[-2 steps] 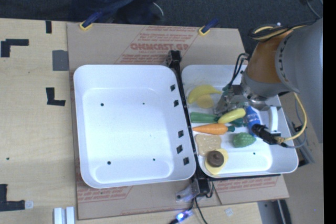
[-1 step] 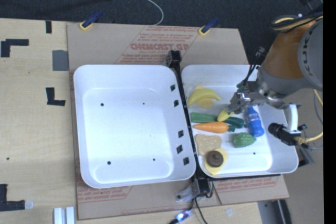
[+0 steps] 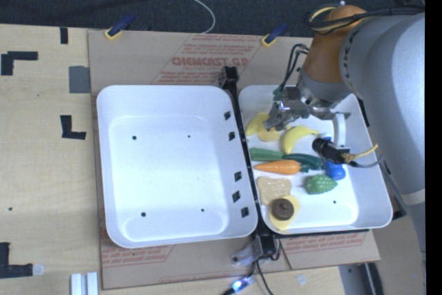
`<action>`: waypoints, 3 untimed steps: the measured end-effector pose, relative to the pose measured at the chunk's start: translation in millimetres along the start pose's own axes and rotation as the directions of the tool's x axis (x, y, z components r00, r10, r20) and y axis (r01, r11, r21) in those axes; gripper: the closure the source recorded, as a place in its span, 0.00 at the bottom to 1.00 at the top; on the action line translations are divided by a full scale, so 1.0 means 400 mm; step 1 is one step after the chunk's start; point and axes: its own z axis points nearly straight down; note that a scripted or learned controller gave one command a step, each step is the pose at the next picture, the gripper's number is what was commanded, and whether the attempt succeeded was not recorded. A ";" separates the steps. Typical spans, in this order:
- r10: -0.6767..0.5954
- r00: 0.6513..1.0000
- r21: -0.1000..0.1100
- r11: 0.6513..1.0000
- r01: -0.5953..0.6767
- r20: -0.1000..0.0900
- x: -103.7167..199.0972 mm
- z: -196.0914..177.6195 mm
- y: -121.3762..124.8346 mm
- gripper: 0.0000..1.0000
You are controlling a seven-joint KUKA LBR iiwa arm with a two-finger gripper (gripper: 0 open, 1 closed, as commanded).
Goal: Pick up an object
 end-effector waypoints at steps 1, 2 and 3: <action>-0.006 1.000 -0.015 1.000 0.006 -0.001 0.254 -0.402 0.033 1.00; -0.003 1.000 -0.005 1.000 0.003 -0.002 0.451 -0.585 -0.040 1.00; -0.001 1.000 0.000 1.000 0.001 -0.001 0.572 -0.680 -0.189 1.00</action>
